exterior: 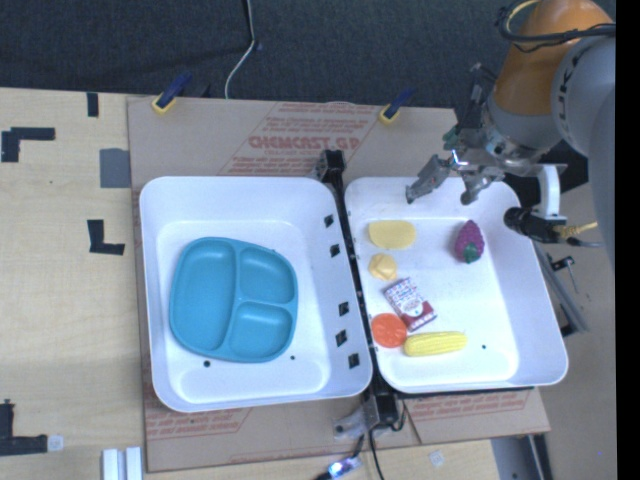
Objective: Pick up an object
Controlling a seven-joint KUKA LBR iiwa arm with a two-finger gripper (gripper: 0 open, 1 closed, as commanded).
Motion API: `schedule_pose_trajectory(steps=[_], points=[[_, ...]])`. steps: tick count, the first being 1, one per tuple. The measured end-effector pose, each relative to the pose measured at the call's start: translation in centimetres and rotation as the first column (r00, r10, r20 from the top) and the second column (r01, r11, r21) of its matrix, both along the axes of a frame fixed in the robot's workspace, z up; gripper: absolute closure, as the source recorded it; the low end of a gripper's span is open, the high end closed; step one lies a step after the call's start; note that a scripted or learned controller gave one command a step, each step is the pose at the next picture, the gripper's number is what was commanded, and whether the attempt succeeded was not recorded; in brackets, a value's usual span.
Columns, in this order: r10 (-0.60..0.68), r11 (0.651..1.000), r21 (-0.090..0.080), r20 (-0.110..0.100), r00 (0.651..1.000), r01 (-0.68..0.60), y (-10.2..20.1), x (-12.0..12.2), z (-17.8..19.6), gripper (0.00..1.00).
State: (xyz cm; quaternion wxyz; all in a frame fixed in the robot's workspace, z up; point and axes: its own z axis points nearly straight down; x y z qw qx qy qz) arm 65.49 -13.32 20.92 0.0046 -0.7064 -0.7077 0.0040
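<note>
The right bin (520, 298) holds several toy foods: a pale yellow piece (391, 234), a small yellow piece (383, 266), a purple fruit (469, 241), a red and white packet (409, 303), an orange-red round piece (388, 330) and a yellow corn cob (434, 344). My gripper (446, 185) hangs over the bin's far edge, above and behind the foods, open with its two fingers spread. Nothing is between them.
The left bin (160, 218) carries a blue divided plate (234, 298). Both bins rest on a cardboard sheet (290, 138) held by clamps at the back. The arm's grey and orange body (545, 58) fills the upper right.
</note>
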Motion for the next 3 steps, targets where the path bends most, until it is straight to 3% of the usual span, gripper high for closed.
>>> schedule_pose_trajectory(steps=[2, 3], points=[[0.001, 1.000, 0.000, 0.002, 1.000, -0.001, 0.1, 0.1, -9.6, 0.00], [0.003, 1.000, 0.001, 0.001, 1.000, -0.003, 0.2, 0.1, -8.7, 1.00]])
